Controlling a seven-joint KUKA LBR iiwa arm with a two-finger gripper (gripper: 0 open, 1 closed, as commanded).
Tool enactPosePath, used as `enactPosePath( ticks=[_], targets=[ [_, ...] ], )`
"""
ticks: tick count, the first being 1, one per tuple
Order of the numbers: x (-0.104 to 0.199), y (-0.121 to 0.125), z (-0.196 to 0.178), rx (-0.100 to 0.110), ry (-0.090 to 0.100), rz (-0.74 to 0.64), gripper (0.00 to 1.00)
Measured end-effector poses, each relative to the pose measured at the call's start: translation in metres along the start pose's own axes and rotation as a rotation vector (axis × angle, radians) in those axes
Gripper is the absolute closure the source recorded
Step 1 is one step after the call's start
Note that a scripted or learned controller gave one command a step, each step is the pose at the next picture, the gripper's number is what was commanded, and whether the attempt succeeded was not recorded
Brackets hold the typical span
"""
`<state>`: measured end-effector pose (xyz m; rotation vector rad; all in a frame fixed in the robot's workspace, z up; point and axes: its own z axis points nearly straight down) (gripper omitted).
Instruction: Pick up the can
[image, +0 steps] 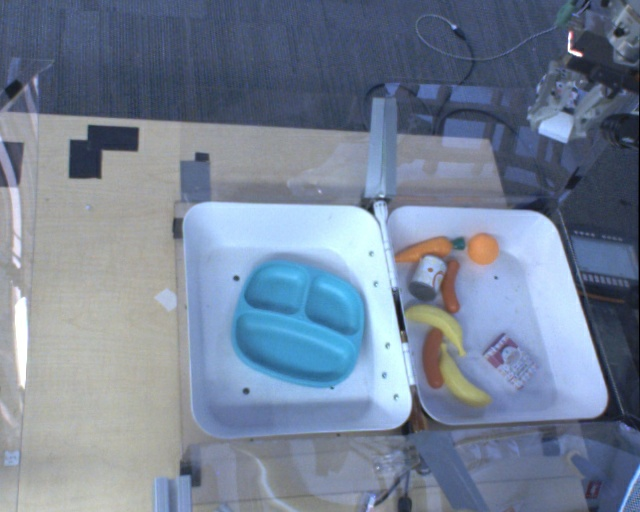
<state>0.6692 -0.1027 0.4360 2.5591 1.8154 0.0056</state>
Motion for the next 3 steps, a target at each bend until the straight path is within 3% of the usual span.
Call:
enactPosePath(
  ticks=[2,3],
  targets=[
    [0.006,0.001,-0.023,-0.009,0.000,-0.017,1.00],
    [0.006,-0.029,0.009,0.002,0.000,-0.264,1.00]
  ],
)
